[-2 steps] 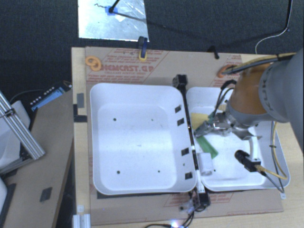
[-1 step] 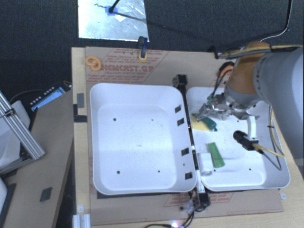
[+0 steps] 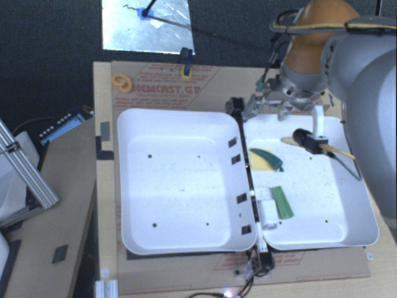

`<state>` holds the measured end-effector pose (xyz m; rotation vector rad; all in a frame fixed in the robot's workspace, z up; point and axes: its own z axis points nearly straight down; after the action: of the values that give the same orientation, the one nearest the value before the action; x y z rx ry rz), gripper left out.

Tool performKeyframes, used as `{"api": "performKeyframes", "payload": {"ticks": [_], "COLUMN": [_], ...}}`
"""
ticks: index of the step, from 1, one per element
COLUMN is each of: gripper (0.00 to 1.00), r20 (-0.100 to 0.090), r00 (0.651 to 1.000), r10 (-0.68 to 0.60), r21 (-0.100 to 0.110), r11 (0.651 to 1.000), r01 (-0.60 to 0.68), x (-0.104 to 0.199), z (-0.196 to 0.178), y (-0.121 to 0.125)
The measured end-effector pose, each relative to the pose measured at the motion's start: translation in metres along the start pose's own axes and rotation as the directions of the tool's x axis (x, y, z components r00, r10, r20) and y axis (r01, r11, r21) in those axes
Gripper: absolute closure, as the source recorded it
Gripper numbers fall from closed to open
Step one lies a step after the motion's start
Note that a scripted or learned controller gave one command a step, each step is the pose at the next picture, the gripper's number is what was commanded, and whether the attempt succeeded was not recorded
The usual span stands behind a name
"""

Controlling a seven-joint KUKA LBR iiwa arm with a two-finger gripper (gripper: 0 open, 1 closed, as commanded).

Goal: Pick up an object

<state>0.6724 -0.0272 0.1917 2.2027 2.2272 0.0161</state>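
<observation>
1. Gripper (image 3: pixel 270 106): over the far edge of the right bin (image 3: pixel 347 228); whether spread or closed cannot be told.
2. Cardboard (image 3: pixel 205 85): red print, too blurred to read.
3. Along the right bin's left wall: yellow-green piece (image 3: pixel 263 159), green block (image 3: pixel 282 202), white block (image 3: pixel 268 212), all apart from the gripper.
4. Left bin (image 3: pixel 180 179); orange ring (image 3: pixel 122 82) on the cardboard behind it.

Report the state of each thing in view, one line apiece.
claw: raised over the far end of the right bin, touching no item.
yellow-green curved piece: lying flat in the right bin near the divider, apart from the claw.
green block: lying flat in the right bin, nearer the camera, ungrasped.
left bin: sitting level beside the right bin.
</observation>
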Motion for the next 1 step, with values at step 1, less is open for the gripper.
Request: {"api": "performKeyframes", "payload": {"ticks": [1], "gripper": [0.00], "r20": [-0.001], "r00": [1.000], "r10": [0.003], "r21": [0.004], "r11": [1.000], "r01": [-0.003], "x": [0.0341], "z": [-0.0682], "y": [-0.0011]}}
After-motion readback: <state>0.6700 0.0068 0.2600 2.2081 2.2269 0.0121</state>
